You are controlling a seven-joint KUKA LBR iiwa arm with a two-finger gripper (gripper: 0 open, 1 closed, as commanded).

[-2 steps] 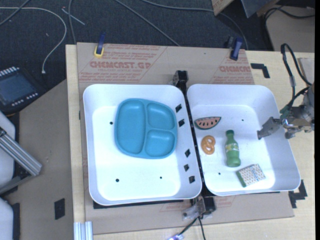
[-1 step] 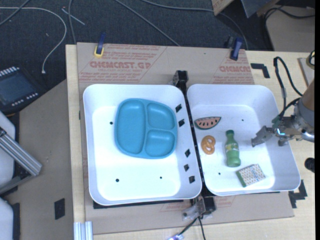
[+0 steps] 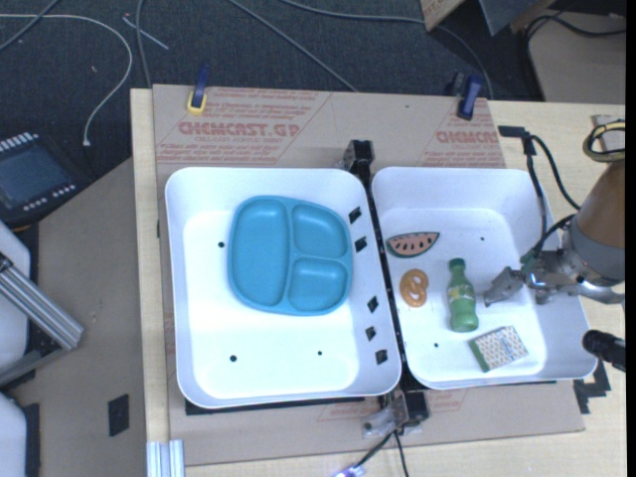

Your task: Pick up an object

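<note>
- Green bottle: the likeliest thing to pick, as I judge it, since it lies nearest the gripper; it rests on the floor of the right bin, roughly in the middle, its cap toward the far wall; nothing holds it.
- Other candidates in the same bin: a watermelon slice near the divider side; a pretzel just beside the bottle on its left; a small patterned packet near the front wall, close to the bottle's base but apart from it.
- Gripper: it reaches in from the right and sits low over the right bin, just beside the bottle on its right, not touching it as far as the view shows; nothing is between its fingers; whether they are spread or closed I cannot tell, the tip being small and dark against the white.
- Progress: the pick is not yet done; every object lies on the bin floor; what is left is to settle on one thing, close on it and lift it.
- Edges and room: the bottle has bare floor to its right, where the gripper is, so approach from that side looks open; on its left the pretzel crowds it; the packet sits near the front rim, which may hinder a grasp there.
- Left bin: it bears a blue divided plate, well apart from the arm; the raised walls between the bins stand in the way of any sideways sweep.
</note>
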